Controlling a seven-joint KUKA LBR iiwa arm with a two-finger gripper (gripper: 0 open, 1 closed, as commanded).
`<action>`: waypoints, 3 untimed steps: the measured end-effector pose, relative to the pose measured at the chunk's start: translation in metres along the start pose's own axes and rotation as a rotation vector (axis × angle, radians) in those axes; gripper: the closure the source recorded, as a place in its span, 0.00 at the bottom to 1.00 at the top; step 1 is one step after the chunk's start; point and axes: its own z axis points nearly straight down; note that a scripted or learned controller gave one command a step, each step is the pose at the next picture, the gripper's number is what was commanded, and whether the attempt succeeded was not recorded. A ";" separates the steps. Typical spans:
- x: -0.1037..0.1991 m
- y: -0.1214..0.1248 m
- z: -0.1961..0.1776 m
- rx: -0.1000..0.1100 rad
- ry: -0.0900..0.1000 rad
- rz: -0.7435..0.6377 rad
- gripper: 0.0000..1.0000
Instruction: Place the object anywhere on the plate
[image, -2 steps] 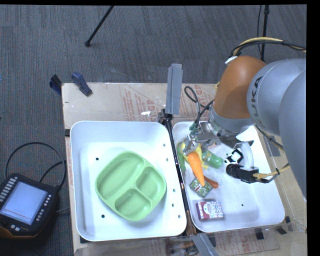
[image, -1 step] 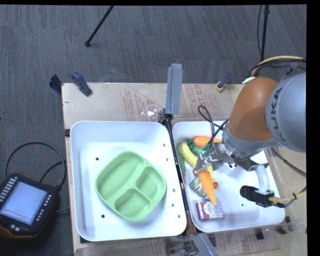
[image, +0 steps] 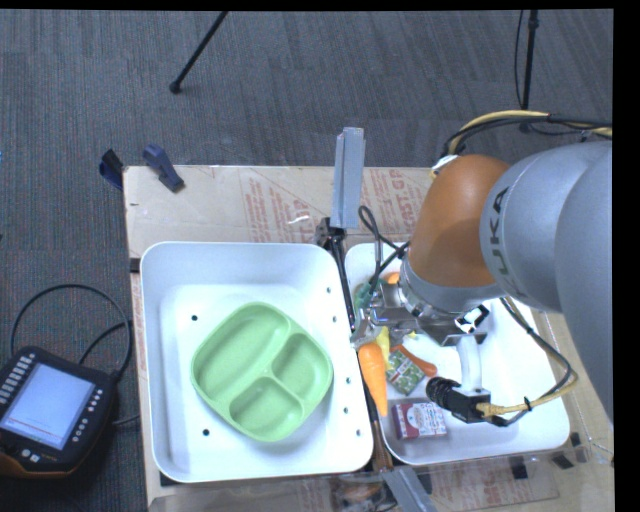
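Step in hand: pick-up in the right bin (image: 545, 425); no object is seen held. A single item is best taken squarely and lifted clear of the divider between the bins before being carried over the plate (image: 262, 372)

End effector (image: 385, 318): lowered at the right bin's left edge, largely hidden under the wrist; its state cannot be told

Objects: carrot (image: 372, 375) just below the end effector, small green packet (image: 404, 370) beside it, red box (image: 420, 420) further down

Plate: green, three compartments, left bin (image: 165, 290), nothing on it
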 end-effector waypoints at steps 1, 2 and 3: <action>0.078 0.030 0.004 0.001 -0.002 0.082 1.00; 0.062 -0.009 0.004 0.002 -0.001 0.286 1.00; 0.062 -0.009 0.004 0.002 -0.001 0.286 0.00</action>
